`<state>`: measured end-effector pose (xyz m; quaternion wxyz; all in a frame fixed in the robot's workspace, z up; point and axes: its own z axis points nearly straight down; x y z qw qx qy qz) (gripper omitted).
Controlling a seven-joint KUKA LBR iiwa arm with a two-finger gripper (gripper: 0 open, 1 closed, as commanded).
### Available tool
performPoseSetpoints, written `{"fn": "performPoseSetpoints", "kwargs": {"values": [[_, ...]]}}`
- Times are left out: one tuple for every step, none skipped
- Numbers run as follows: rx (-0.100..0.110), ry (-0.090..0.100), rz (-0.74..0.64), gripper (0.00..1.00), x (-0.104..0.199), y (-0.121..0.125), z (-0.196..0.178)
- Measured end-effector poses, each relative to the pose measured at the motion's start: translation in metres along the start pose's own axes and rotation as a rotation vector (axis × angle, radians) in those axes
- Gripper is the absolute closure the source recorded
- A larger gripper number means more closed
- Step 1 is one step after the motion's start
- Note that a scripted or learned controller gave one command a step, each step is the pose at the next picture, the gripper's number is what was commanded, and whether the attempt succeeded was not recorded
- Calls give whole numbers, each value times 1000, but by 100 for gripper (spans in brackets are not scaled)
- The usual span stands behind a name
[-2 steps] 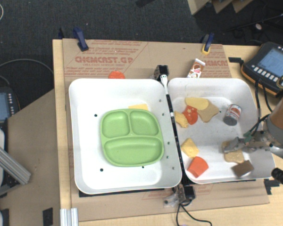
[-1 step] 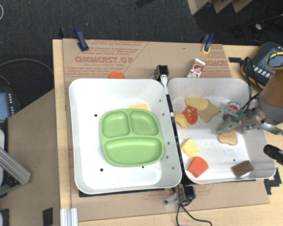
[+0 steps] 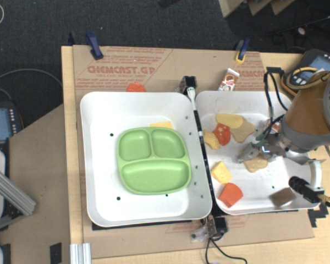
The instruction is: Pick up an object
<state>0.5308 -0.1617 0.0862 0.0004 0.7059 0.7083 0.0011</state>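
**Tan toast-shaped piece under the gripper in the right bin**

The tan, toast-shaped flat toy piece [image 3: 256, 164] lay on the floor of the right white bin [image 3: 247, 201], toward its right half, and looked the likeliest target. The metal two-finger gripper [image 3: 257, 150] sat low over it, at its far edge, reaching in from the right on the grey arm with its orange band [image 3: 313, 114]. Whether the jaws were released or clenched could not be told; the wrist hid them and the fingers blurred into the clutter.

Other things lay left of it: a pale yellow rounded slab [image 3: 229, 119] at the far side, a red wedge-shaped piece [image 3: 222, 134] touching it, a tan rounded piece [image 3: 243, 131] just beside, a small yellow-brown lump [image 3: 211, 141] near the bin's left wall, a yellow cheese-like wedge [image 3: 221, 172] and an orange-red cube [image 3: 230, 193] at the near side. A brown block [image 3: 281, 197] sat near the right corner. The left white bin [image 3: 99, 191] held a green divided plastic plate [image 3: 153, 160].

In my judgement the risks were plain. The toast piece was flat, so closing fingers could scrape over it or push it aside without getting under an edge. A grip on one corner alone could let it tip and drop on the lift.
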Motion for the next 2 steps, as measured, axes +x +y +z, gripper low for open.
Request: {"fn": "performPoseSetpoints", "kwargs": {"values": [[-1, -2, 3, 100, -3, 0, -9], [-4, 0, -4, 100, 80, -25, -103]]}}
